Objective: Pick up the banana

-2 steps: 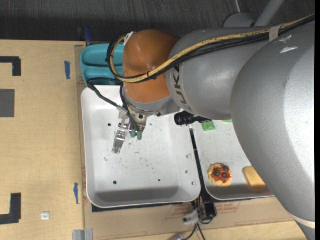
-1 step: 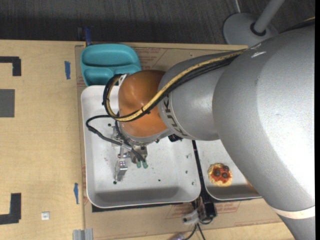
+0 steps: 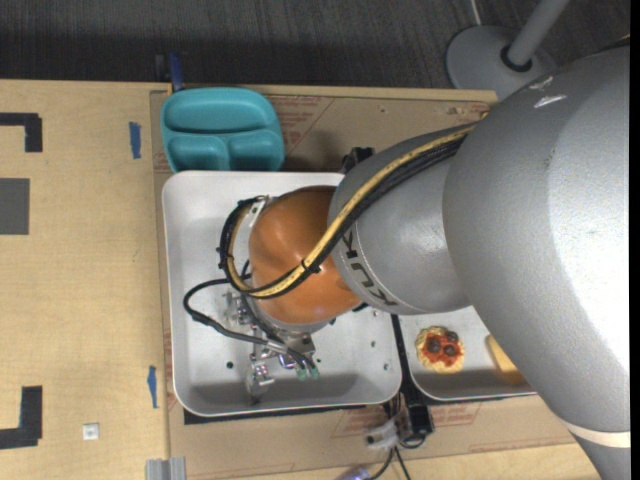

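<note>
Fingers [image 3: 262, 372]: low at 6 o'clock in left bin [image 3: 190, 268], open or closed cannot tell | banana: cannot tell where; yellow-orange piece [image 3: 500, 358] at right bin [image 3: 470, 388], half under arm, unidentifiable

A teal divided tray [image 3: 222, 128] sits well above the claw [image 3: 268, 368] — outside the bins. To the claw's right, in the neighbouring bin [image 3: 450, 386], lies a small pizza-like toy [image 3: 441, 348] — beside an orange piece [image 3: 503, 359].
</note>
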`<state>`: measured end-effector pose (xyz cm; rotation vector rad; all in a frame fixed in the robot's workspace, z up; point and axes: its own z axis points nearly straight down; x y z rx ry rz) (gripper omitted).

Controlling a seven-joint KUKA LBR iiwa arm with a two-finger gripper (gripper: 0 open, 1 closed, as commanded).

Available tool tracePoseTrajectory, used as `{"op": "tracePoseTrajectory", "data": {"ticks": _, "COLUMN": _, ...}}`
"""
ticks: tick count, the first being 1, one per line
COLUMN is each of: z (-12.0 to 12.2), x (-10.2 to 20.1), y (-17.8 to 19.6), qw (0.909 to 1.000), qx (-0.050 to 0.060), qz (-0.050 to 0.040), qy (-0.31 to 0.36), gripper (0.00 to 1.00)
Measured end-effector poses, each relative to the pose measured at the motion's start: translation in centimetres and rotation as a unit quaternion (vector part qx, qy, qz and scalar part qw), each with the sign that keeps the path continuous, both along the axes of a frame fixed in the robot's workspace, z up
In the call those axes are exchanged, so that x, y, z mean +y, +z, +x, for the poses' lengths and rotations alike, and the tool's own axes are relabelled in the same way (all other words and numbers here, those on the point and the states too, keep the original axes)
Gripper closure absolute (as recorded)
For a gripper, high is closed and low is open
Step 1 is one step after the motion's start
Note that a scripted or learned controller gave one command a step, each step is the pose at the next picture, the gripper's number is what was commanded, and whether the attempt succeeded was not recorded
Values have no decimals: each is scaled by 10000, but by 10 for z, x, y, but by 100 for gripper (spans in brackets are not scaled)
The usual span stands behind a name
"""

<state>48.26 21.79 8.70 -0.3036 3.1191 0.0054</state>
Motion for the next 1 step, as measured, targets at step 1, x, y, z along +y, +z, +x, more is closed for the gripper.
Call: {"op": "tracePoseTrajectory", "data": {"ticks": 1, "z": 59, "x": 7, "y": 38, "qw": 9918, "qx": 13, "qz": 1, "qy": -1281, "gripper": 0}}
